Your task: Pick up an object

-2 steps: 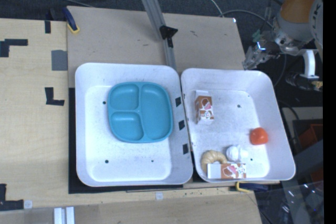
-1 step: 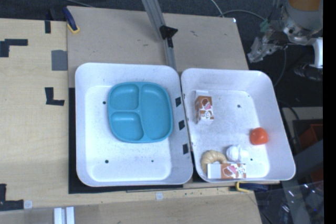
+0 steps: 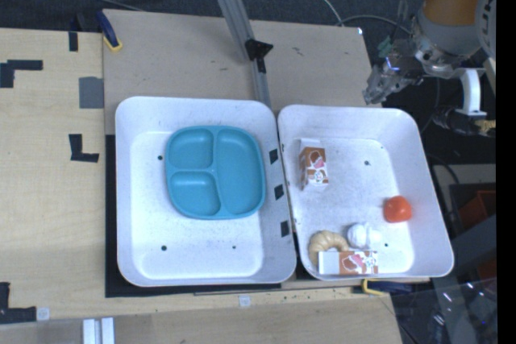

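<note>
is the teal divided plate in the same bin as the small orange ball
No, the teal divided plate lies in the left bin; the small orange ball in the right.

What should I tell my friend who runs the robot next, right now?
Tool: up past the far edge of the right bin, above the bench, with nothing seen in it.
Right bin: small carton near the middle, orange ball by the right wall, then a croissant, a white object and a flat box along the near edge.
Left bin: blue divided plate.
Done: nothing picked up.
Left: bring the tool down over one object, grip it, lift it.
</note>
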Robot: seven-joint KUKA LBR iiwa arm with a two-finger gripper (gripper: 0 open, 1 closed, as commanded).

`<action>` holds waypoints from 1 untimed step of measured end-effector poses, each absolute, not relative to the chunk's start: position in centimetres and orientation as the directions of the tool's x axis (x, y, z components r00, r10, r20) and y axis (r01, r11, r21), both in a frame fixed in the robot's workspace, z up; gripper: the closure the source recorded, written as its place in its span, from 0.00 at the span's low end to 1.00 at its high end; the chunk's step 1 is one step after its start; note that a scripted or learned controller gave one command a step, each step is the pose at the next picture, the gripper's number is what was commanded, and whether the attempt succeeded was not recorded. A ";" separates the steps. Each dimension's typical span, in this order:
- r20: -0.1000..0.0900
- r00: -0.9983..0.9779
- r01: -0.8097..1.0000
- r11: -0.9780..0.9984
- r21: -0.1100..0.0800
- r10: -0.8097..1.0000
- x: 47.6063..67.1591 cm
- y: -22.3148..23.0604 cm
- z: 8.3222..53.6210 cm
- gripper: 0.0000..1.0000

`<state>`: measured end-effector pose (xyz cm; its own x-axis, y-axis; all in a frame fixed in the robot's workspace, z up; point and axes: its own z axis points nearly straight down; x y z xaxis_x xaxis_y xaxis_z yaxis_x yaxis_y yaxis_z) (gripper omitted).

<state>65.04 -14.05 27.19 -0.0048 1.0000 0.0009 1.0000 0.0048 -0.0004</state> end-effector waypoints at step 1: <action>0.001 -0.005 1.000 0.005 -0.002 1.000 64.1 -9.4 26.7 1.00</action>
<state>64.10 -9.42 26.69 -0.0051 1.0000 0.0012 1.0000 0.0051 -0.0025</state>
